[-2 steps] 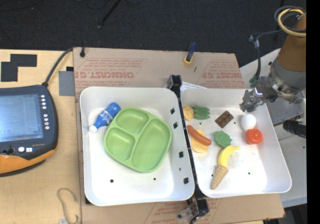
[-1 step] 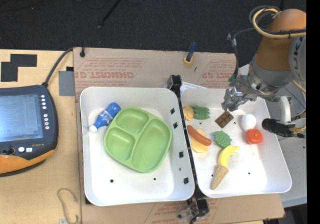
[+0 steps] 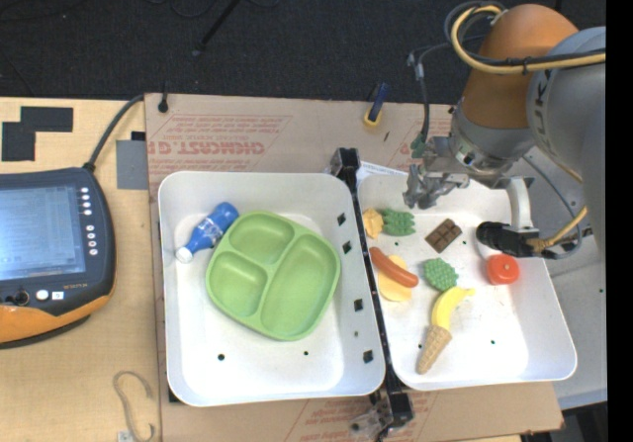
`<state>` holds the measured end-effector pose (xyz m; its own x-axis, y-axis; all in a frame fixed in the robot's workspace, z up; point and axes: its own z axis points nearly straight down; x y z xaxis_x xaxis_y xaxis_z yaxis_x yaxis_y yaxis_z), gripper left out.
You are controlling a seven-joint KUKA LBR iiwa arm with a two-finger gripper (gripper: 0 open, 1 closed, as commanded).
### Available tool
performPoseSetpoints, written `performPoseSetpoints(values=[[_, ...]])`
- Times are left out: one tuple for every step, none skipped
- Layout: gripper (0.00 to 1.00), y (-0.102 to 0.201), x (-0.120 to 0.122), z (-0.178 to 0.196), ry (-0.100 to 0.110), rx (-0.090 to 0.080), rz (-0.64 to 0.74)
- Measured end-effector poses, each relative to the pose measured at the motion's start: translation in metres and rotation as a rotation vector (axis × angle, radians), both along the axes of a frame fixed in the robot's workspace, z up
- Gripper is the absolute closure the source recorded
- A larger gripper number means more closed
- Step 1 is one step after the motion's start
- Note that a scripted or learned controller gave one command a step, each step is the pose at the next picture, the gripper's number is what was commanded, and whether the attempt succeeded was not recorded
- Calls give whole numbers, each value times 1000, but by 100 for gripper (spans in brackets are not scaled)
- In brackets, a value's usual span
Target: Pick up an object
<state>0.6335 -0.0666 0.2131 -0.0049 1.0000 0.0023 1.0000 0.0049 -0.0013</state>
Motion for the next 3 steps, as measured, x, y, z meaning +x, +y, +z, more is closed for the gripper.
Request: performPoseSetpoints(values=[[100,47,17,16,-1,0,0],[100,31,7,6,3,-3,-5],[100,31,11,21,0,-2,-2]])
